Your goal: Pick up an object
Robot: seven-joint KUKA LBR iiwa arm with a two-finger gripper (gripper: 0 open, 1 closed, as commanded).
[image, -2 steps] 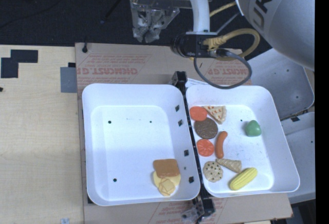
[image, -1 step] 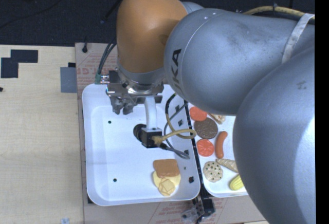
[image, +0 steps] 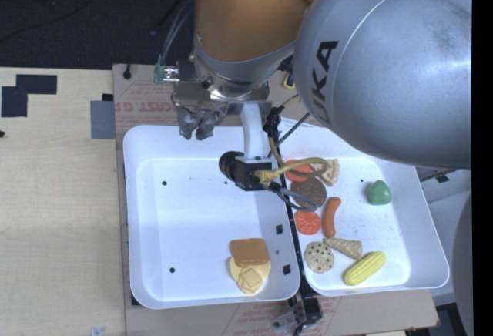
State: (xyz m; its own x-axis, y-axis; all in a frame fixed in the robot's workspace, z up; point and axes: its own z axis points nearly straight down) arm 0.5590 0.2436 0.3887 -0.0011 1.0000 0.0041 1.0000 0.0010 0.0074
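Over the far rim of the view's left-hand bin (image: 146, 173), we find the gripper (image: 198, 127) hanging from the grey arm (image: 385, 57) with its orange band. We cannot tell from this angle whether the gripper is released or clenched; we see no object in it.

All candidate objects lie nearer the camera than the gripper:

1. Left-hand bin. A brown slice of toast (image: 249, 250) lies well apart from the gripper, at the near end of the bin and slightly toward the view's right of it. The toast overlaps a yellow waffle (image: 248, 277), which touches it on the side farther from the gripper.

2. Right-hand bin (image: 416, 250). Everything here lies to the view's right of the gripper.
- A pizza slice (image: 329, 170) and a brown patty (image: 310, 193) are the objects nearest the gripper, the patty just nearer the camera than the slice.
- A red tomato slice (image: 308, 223) lies just beside a sausage (image: 331, 216), both beyond the patty as seen from the gripper.
- A cookie (image: 318, 257), a cone (image: 344, 247) and a corn cob (image: 363, 268) sit close together at the near end, farthest from the gripper.
- A green object (image: 377, 193), whose kind we cannot tell, lies alone, well apart from the gripper toward the view's right.
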